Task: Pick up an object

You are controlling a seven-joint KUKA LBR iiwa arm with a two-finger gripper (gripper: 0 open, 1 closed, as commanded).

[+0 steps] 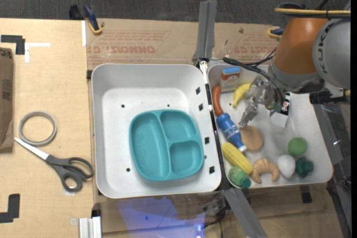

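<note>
The desk carries two white bins: the left bin point(106, 120) holds one teal divided plate point(166, 144), and the right bin point(321, 136) holds one banana point(241, 93), one blue bottle point(230, 129), one corn cob point(236, 156), one croissant point(266, 169), one white egg point(286, 165) and one green ball point(297, 146). The gripper point(254, 106) hangs above the right bin's centre, just beside the banana, and whether its fingers are spread or closed cannot be told; nothing is visible between them. One pair of scissors point(58, 163) and one tape roll point(37, 127) lie on the desk left of the bins.

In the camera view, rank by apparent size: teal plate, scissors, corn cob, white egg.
1. Teal plate, clearly largest.
2. Scissors.
3. Corn cob.
4. White egg, smallest.
All sit at similar depth, so the order looks reliable.
</note>
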